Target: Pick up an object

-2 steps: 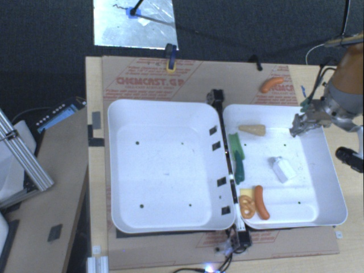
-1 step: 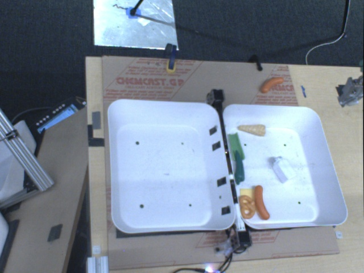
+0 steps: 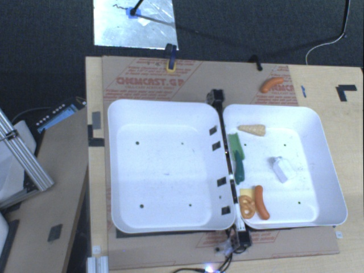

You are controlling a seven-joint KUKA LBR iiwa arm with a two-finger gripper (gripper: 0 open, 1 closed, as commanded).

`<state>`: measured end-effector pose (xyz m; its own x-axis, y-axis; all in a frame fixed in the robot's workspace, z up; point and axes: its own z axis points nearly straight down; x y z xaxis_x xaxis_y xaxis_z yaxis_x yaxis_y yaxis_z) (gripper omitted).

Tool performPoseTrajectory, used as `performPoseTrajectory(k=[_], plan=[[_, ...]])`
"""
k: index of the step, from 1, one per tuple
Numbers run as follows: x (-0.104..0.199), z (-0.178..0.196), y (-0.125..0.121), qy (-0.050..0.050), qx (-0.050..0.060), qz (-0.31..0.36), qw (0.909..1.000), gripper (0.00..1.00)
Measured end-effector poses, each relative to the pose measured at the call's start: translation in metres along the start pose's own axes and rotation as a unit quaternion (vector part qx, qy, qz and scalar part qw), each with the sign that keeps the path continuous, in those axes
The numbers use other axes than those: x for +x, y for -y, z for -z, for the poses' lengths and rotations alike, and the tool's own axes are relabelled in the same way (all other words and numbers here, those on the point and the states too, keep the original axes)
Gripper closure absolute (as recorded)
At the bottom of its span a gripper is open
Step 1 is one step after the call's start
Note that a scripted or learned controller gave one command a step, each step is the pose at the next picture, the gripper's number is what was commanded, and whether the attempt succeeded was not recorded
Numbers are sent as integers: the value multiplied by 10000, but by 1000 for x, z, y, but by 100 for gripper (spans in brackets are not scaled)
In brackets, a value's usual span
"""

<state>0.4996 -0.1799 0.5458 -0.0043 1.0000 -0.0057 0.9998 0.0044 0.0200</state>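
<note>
The right bin [image 3: 327, 152] holds several small items. A pale cone-shaped piece [image 3: 252, 129] lies near its far edge. A green strip [image 3: 237, 156] runs along its left wall. A small white-grey block [image 3: 280, 169] sits in the middle. Near the front left corner lie a yellow pretzel-like piece [image 3: 247, 203] and an orange sausage [image 3: 261, 202], side by side. Another orange sausage [image 3: 272, 85] rests outside the bins on the cardboard.
The left bin [image 3: 165, 166] stands beside the right one, joined by black clips [image 3: 219, 164]. Both rest on a cardboard sheet [image 3: 148, 78]. A shiny metal plate [image 3: 135, 15] lies beyond the bench, and an aluminium frame [image 3: 23, 158] stands at the left.
</note>
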Motion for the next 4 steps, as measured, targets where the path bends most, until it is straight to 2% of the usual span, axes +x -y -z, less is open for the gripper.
performPoseTrajectory(k=[1,2,3,4], plan=[[80,-102,15,-44,127,33,9999,100],[111,-92,-4,-27,78,5,10000,100],[-34,-117,-22,1,86,-71,9999,100],[11,-120,-18,-26,89,4,10000,100]])
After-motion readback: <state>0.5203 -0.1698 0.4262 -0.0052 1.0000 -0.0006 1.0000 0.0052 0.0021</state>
